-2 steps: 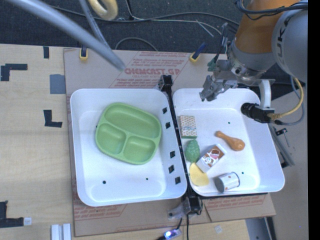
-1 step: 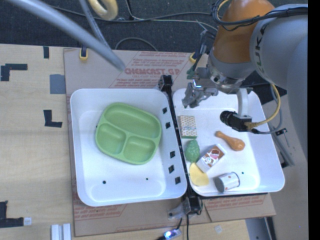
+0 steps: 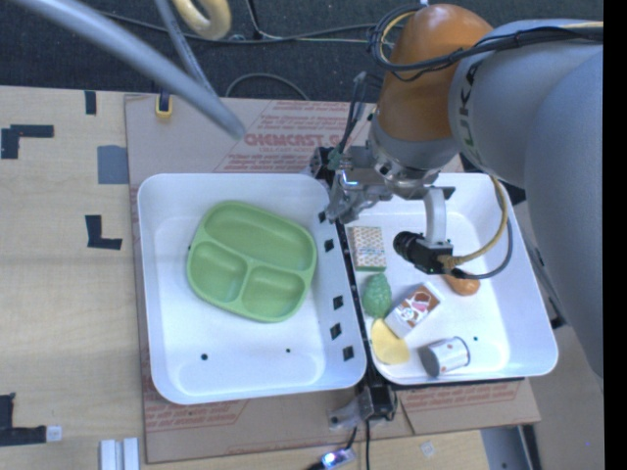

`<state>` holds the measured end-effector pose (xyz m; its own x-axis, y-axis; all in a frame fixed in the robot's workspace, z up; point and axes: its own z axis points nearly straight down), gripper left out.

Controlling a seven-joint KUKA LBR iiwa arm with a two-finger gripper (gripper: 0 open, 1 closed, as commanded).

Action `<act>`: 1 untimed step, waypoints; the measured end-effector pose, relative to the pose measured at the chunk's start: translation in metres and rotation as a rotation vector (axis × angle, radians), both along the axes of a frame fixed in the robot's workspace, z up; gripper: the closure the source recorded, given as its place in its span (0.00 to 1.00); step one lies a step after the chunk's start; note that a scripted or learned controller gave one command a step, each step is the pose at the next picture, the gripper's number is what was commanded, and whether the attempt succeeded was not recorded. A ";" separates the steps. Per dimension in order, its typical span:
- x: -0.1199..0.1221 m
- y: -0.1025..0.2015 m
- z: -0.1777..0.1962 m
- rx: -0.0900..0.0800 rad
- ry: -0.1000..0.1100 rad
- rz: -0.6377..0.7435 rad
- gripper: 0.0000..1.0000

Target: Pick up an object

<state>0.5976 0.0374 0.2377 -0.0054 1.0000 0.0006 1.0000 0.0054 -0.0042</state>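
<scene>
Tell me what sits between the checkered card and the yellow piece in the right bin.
In the camera view, a green leafy-looking item lies between the checkered card and the yellow piece, all along the right bin's left side.

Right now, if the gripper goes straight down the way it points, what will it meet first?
Probably the patterned card in the right bin, lying just below the gripper. Depth is unclear from above, so the divider between the bins is also possible.
</scene>
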 end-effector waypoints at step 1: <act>-0.014 0.053 -0.016 0.000 0.000 0.001 1.00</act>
